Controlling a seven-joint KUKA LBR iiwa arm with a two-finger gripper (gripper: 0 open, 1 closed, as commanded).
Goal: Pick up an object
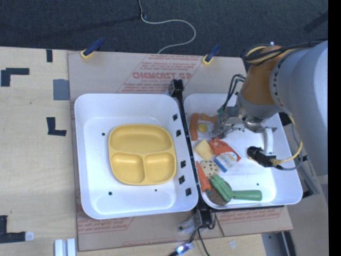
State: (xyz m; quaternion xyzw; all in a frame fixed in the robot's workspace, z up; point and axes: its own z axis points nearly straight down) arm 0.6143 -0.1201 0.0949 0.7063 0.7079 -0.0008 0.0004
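Over right bin (pixel 285 193), gripper (pixel 222 126) low at 10 o'clock of toy pile (pixel 221 167); can't tell jaws' state.

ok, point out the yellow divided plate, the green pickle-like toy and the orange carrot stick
yellow divided plate (pixel 142 153): camera view, on the ridge between its compartments.
green pickle-like toy (pixel 246 195): camera view, mid-length of its body.
orange carrot stick (pixel 203 178): camera view, middle of the stick.
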